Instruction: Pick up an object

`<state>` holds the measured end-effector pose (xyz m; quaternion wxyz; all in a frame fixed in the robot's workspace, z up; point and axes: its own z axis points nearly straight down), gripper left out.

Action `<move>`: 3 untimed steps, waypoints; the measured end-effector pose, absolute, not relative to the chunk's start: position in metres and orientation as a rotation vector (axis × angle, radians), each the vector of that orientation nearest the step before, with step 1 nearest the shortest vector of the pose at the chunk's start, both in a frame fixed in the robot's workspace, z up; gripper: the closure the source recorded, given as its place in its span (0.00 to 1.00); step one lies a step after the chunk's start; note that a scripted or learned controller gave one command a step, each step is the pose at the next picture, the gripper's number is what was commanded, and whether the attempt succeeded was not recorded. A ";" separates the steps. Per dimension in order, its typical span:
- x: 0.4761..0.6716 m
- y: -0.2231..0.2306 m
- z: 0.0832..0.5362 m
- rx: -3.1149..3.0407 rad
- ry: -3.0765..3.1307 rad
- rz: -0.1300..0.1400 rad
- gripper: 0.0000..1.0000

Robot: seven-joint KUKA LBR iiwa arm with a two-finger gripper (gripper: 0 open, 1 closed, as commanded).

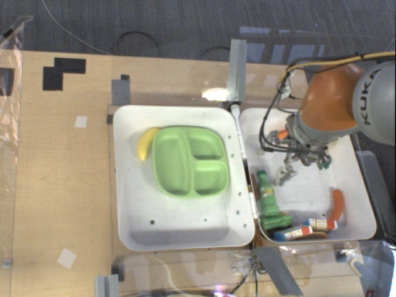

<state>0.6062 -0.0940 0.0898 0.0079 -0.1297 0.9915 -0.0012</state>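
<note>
- The gripper (289,175) is hanging over the right bin (356,166), fingers narrowly apart and gripping nothing.
- A green bottle (268,202) is lying just left of and below it.
- A sausage (336,205) is lying near the right wall.
- A green tray (189,161) and banana (145,143) are sitting in the left bin (133,221).

Glossy green plastic tray (189,161) on a smooth white bin (179,228).
</note>
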 end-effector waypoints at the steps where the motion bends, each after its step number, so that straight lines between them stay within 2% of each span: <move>1: 0.597 -0.160 0.090 -0.323 3.111 -0.009 0.00; 2: 0.546 -0.090 0.091 -0.163 3.120 -0.004 0.00; 3: 0.622 -0.090 0.089 -0.320 3.110 -0.003 0.00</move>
